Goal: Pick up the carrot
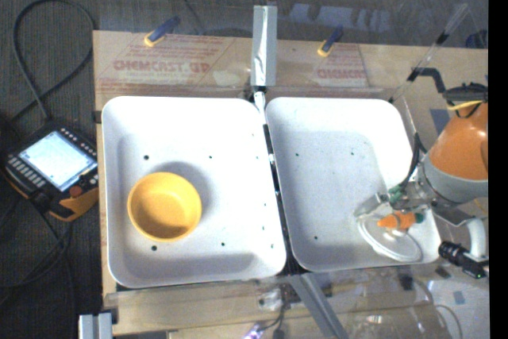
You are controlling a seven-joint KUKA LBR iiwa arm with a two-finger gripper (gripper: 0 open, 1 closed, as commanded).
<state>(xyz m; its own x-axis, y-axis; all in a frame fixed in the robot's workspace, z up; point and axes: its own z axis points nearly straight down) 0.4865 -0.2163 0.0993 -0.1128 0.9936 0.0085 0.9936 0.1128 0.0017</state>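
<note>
A: Carrot (389,221): small, orange, low in the right bin (333,163), close to that bin's right wall and near its front corner.

B: Lying free, or inside something?

A: Seemingly within a clear, rounded thing, maybe a transparent cup or lid (387,233), glinting around it. Hard to tell whether inside, on top, or just behind.

B: Long axis?

A: Roughly left to right across the view, slightly tilted. Too small to say which end is the tip.

B: And the gripper (402,206)?

A: Just above and to the right of the carrot, at the bin's right edge, under the grey wrist and orange band (462,151). Nearly touching, perhaps touching. Fingers lost among dark and green parts, so spread or pressed together: cannot tell. No carrot visibly pinched.

B: So the coming move?

A: Judging from this, a short reach down and toward the view's left, closing across the short width, not along the length. Wall close by on the right, clear thing crowding the rest; likely risk of snagging or dragging that instead.

B: Anything else around?

A: Yellow bowl (165,206) in the left bin (182,123), well apart, no part in this. Handheld screen unit (51,163) on the floor further left.
</note>
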